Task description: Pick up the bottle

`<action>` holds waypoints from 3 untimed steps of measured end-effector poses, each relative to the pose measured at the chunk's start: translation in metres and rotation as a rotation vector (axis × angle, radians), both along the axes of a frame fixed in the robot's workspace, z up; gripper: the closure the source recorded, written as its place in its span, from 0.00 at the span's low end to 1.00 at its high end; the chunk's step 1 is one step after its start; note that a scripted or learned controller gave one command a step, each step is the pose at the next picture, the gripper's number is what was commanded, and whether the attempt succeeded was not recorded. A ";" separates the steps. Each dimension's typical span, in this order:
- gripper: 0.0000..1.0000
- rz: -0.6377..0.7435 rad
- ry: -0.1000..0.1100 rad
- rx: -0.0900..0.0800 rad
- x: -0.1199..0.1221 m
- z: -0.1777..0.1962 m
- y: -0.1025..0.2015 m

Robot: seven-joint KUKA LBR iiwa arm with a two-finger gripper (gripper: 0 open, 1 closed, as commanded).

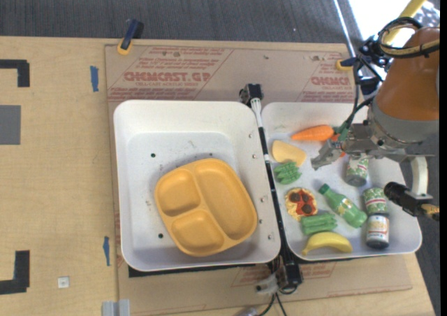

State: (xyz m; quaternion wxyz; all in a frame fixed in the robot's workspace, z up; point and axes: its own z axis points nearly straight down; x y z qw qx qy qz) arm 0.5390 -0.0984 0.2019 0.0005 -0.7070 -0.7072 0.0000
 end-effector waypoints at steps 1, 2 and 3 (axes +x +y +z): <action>0.00 -0.283 -0.001 0.000 -0.054 -0.105 -0.022; 1.00 -0.284 -0.002 -0.001 -0.053 -0.096 -0.022; 1.00 -0.382 0.000 0.000 -0.059 0.001 0.006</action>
